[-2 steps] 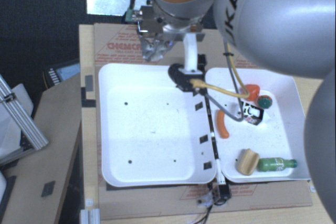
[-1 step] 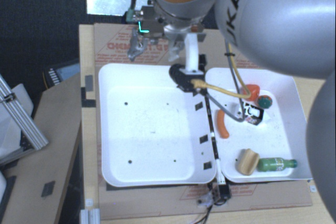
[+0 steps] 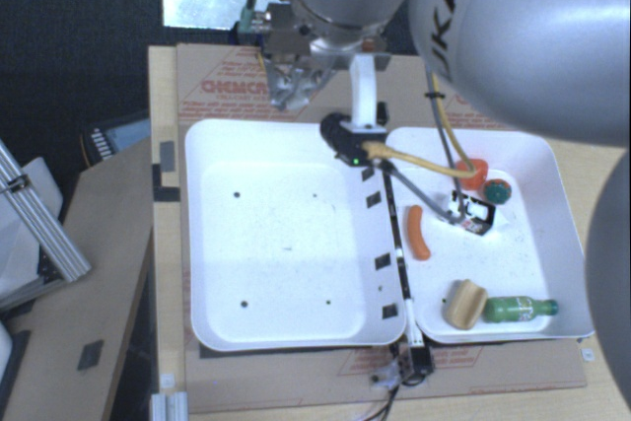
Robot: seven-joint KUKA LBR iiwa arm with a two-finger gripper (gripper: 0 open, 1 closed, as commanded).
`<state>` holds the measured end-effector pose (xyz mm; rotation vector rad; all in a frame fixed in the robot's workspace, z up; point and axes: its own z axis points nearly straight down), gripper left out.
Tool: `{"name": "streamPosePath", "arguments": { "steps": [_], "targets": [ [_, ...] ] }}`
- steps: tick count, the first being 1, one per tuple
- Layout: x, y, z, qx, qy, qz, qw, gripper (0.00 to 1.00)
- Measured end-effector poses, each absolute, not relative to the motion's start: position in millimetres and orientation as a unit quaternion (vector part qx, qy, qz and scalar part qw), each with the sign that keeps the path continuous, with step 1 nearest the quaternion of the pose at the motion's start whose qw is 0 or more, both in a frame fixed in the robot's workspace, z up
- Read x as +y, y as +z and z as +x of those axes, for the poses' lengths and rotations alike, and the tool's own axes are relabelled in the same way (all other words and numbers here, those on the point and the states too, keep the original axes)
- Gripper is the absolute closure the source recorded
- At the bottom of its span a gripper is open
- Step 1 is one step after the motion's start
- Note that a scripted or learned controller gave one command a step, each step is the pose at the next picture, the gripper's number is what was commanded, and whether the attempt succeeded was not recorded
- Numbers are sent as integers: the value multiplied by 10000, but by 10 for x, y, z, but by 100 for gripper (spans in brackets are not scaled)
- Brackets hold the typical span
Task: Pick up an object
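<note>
**Over the bench's far edge: metal gripper clear of both bins**

Above the cardboard at twelve o'clock of the left bin [image 3: 207, 242], hangs grey, faceted gripper [image 3: 294, 94]; whether spread or pressed cannot be told. Inside the right bin [image 3: 552, 212], smooth and white: orange sausage-shaped object [image 3: 419, 232] at nine o'clock, glossy green bottle [image 3: 520, 309] lying flat at five, tan rounded block [image 3: 463, 304] touching its base, teal ball [image 3: 497, 191] at twelve.
</note>
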<state>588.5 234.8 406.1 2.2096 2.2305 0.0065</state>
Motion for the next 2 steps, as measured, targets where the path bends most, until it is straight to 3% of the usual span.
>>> {"name": "streamPosePath", "arguments": {
  "steps": [1, 2],
  "targets": [
    [2351, 4172, 5888, 7120, 29, 7022, 14, 100],
    [2333, 3354, 6296, 7069, -21, 7073, -5, 100]
  ]
}}
